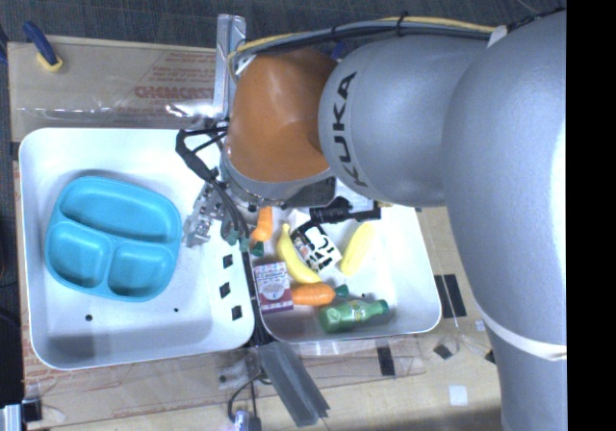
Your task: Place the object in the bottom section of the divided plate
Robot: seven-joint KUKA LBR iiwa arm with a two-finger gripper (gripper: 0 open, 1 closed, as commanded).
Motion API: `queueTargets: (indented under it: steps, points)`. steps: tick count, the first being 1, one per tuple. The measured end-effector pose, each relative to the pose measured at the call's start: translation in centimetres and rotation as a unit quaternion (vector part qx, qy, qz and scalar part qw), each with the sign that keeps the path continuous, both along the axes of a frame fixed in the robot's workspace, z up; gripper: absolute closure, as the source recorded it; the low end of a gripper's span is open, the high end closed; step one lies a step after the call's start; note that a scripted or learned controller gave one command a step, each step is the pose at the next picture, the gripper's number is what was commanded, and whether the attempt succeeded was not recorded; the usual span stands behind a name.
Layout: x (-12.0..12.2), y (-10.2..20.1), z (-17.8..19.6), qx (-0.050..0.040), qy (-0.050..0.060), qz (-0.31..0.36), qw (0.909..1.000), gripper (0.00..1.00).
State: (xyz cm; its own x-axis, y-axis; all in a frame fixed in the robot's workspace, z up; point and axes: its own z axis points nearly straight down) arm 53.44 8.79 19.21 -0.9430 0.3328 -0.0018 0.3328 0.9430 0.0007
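Currently: claw at the bin divide, plate at its 9 o'clock.
Right bin, near to far: green bottle, small carrot, red card, banana, yellow piece. An orange carrot sits beside the claw, long axis 12–6; grip and opening cannot be told. Blue divided plate lies in the left bin; bottom section bare.

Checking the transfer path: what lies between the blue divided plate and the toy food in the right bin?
In the camera view, between the blue divided plate and the toy food lie bare left bin floor, the gripper and the bins' adjoining rims.
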Motion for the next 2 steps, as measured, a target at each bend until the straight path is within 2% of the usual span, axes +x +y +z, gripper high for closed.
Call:
queueTargets:
  steps: [1,2]
  points:
    - [-5.3,6.9,3.3,-0.0002,0.001,0.06,0.9982,1.0]
    - [-5.3,7.0,4.3,-0.0003,0.001,0.062,0.998,1.0]
